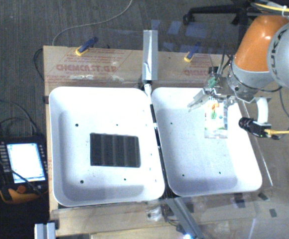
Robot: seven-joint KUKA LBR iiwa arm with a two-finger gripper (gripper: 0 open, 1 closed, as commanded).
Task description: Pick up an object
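- white plastic makes up both shallow bins on my bench, side by side, seen from above at a slant.
- my arm point(264, 44), grey with an orange band, reaches in from the right, over the upper part of the right bin point(184, 168).
- my gripper point(215, 99) points down over that bin, and a small clear packet point(216, 117) with orange and green marks hangs straight below it.
- the packet's top edge sits between my fingers, so i judge that my fingers are closed on it; one thin finger point(197, 99) angles out to the left.
- whether the packet's lower edge touches the bin floor or hangs just clear of it, i cannot tell.
- as for progress: the grasp looks made and the lift looks under way or just done; what is left, in my judgement, is to raise the packet well clear of the bin and keep hold of it.
- apart from the packet, the right bin's floor shows a few small dark dots.
- the left bin point(65, 108) holds one dark ridged rectangular tray point(114, 150), lying flat near its middle, well apart from my gripper.
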